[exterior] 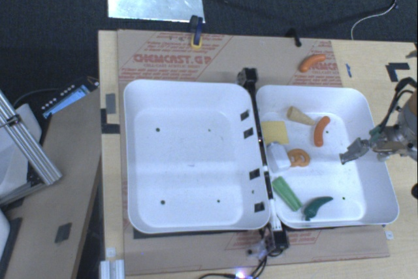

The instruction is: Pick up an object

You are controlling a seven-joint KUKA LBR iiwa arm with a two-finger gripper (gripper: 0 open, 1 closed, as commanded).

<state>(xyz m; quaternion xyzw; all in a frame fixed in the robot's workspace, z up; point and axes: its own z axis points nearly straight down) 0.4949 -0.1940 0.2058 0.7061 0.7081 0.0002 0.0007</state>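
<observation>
Nothing is picked up yet. The jaws (348,153) hang low over the right bin (375,121), near its right side; whether they are parted I cannot tell, and nothing shows between them. The nearest object, an orange sausage (320,131), lies just beyond their tip, untouched.

Gripper (351,152): small metal-grey fingers, dull finish, on a compact grey-green block with dark recesses. Wrist section (400,140): grey housing, boxy, with lighter plates and dark gaps between parts; detail blurred. Cables (394,108): thin black leads, looped in an arch above the wrist housing. Upper edge carries a faint tan-orange patch. Markings and screws too small to tell.
</observation>
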